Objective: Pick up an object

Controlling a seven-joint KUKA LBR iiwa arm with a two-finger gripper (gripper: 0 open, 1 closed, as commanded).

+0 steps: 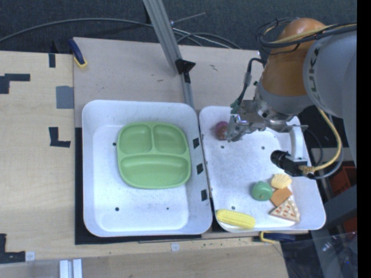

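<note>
In the right bin point(243, 167), a small dark red round object point(222, 130) lies near the back left corner. My gripper point(235, 131) hangs right beside it, its tips touching or nearly touching the red object's right side. A green round object point(261, 190), a yellow shell-shaped piece point(282, 181), an orange block point(280, 196) and a waffle-patterned wedge point(286, 211) cluster at the bin's front right. A yellow corn cob point(235, 218) lies along the front rim.
The left bin point(98, 155) holds a green divided plate point(154, 154). A slanted metal pole point(165, 30) rises behind the bins. The grey arm with its orange band point(290, 51) hangs over the right bin's back right, with a black cable fitting point(288, 161).
</note>
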